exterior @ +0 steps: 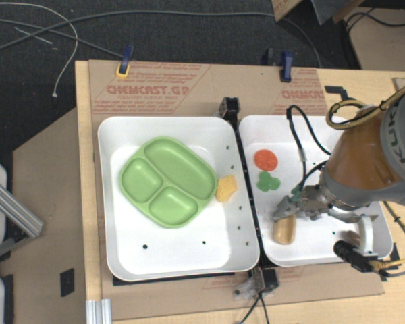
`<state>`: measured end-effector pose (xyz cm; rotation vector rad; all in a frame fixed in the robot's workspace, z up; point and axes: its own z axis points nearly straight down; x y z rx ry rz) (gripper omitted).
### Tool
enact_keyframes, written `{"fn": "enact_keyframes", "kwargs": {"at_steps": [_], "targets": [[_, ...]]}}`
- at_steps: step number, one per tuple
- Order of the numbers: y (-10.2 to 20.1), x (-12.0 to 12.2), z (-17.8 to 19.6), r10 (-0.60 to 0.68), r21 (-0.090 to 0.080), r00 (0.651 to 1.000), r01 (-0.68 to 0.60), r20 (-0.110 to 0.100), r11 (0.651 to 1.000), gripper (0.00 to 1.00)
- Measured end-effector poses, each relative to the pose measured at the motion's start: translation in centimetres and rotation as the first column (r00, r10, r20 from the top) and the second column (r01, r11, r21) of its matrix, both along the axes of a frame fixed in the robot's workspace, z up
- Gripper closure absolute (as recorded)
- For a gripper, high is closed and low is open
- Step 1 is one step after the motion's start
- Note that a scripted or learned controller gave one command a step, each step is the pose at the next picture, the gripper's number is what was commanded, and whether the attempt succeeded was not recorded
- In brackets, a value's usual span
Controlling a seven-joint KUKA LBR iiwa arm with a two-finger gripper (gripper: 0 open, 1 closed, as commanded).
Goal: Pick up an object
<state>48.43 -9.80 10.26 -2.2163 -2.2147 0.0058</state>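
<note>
Your gripper (288,210) sits right atop the tan roll (284,230), w/ the roll's long axis running toward the bin's near wall (jaw state: can't tell).

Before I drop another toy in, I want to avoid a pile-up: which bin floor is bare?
Left bin: bare floor along the near edge, below the green tray, and a strip at its far edge. Right bin: a small bare patch at the far edge beyond the orange piece; crowded around the green piece, tan piece and claw.
</note>
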Motion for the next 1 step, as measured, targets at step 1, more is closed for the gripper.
{"fn": "enact_keyframes", "kwargs": {"at_steps": [1], "targets": [[-0.02,0.18,1.44,-0.001,-0.001,1.000,0.001,0.008,1.000,1.00]]}}
